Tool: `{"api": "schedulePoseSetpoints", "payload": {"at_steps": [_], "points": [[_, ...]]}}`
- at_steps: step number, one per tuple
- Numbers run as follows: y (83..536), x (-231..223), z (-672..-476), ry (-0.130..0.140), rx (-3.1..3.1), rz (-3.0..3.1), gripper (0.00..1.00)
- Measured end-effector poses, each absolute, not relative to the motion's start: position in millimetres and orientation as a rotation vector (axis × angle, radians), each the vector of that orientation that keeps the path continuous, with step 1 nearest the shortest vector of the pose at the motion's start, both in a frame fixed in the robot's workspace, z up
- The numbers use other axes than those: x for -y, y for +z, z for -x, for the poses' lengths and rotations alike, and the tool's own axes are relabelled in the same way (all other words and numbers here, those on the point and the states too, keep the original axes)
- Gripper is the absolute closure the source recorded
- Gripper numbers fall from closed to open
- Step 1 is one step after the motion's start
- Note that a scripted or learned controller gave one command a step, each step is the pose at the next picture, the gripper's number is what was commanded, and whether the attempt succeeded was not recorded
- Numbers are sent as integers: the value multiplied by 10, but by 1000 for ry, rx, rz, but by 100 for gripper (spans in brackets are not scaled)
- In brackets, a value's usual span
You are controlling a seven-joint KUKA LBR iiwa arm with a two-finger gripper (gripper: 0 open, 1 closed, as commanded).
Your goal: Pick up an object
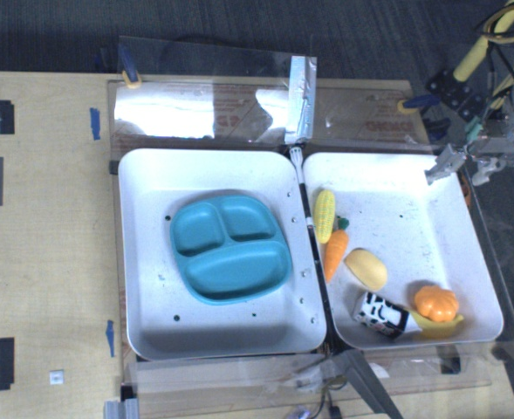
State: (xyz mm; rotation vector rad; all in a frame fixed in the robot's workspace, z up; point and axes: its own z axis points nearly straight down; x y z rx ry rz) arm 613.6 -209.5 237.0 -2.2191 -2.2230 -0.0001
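The right bin [414, 201] holds a yellow corn cob [325, 214], with an orange carrot [335, 250] just below it. A pale yellow oval piece [366, 269] lies near the middle. A black-and-white toy [380, 314] sits at the front, and an orange round fruit [435, 302] rests on a yellow piece [442, 324] at the front right. My gripper [468, 159] hangs over the far right corner of this bin, well away from all the objects, and nothing shows in it.
The left bin [143, 190] holds a blue divided plate [230, 247]. A clear plastic wall [206, 94] stands behind the bins. Yellow cables [488, 33] and the arm's hardware crowd the upper right. Tan bench surface [38, 234] lies to the left.
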Motion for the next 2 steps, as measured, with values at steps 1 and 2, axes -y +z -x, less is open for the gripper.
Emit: {"api": "schedulePoseSetpoints", "payload": {"at_steps": [1, 2], "points": [[1135, 1869, -5434, 13, 2090, 2327, 0], [887, 1976, -4836, -15, 2100, 2340, 0]]}}
